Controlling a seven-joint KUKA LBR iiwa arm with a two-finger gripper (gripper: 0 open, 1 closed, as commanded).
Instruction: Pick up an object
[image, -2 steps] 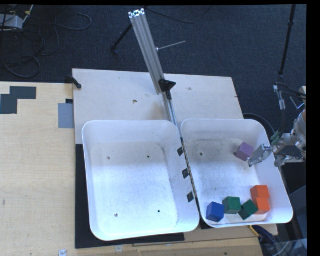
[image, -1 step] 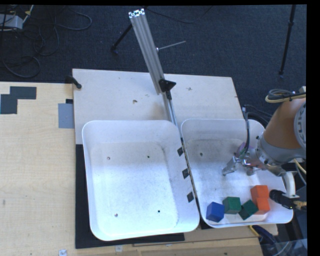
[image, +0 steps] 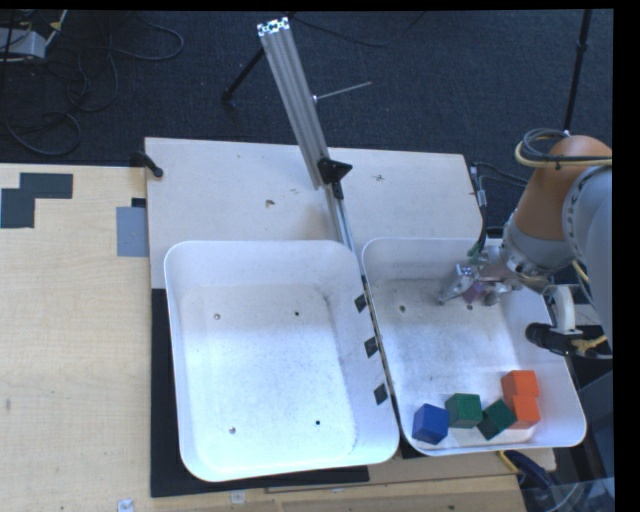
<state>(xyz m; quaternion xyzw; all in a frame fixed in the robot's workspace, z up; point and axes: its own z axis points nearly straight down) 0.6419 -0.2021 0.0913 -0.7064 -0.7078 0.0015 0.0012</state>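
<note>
Several small blocks lie in the near right corner of the right bin (image: 430, 340): a blue cube (image: 431, 423), a green cube (image: 463, 409), a darker green block (image: 496, 419) and an orange block (image: 521, 394). My gripper (image: 463, 287) hangs low over the far part of that bin, well away from the blocks, with the arm's orange band (image: 550, 195) above it at the right. Nothing shows between its fingers.
The left bin (image: 265, 360) lies beside the right one, with black clips (image: 371, 345) on the shared rim. A slanted aluminium bar (image: 305, 125) rises from behind the bins. Wooden bench surface spreads to the left.
</note>
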